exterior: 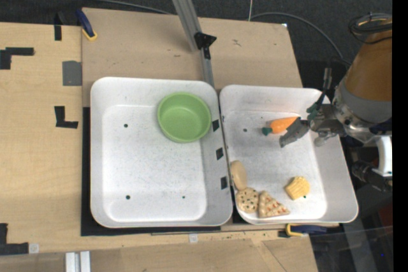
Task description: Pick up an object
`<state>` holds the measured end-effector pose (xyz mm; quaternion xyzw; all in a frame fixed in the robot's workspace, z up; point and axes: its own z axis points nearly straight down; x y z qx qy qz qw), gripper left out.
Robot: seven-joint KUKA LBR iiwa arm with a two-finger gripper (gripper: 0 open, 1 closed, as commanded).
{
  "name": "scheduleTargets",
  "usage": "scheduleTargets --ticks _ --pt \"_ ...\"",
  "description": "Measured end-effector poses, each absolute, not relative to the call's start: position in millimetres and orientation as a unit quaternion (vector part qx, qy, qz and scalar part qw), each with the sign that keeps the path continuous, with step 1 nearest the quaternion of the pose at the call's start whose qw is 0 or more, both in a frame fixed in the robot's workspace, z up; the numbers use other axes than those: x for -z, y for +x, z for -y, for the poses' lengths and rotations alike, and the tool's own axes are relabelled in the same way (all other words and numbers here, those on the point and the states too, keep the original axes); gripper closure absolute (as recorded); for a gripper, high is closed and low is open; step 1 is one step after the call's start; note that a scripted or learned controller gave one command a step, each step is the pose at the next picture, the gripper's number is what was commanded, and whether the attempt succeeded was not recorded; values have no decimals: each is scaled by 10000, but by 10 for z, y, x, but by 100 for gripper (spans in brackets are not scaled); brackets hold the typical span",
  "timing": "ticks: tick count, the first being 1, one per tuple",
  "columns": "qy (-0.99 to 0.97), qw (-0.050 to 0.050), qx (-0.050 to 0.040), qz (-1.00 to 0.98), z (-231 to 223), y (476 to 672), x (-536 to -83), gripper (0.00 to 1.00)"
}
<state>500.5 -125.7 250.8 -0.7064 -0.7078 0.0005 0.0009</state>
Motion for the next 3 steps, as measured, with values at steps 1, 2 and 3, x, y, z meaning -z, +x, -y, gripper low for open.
scheduleTargets --ticks 1,2,3 --pt "-7063 7 -6 7079 1258 5005 -2509 0" --pt "-7068 27 -23 7074 1301 5082 -1973 0" --pt "-7068 38 -26 7074 1290 5073 -1325 0"
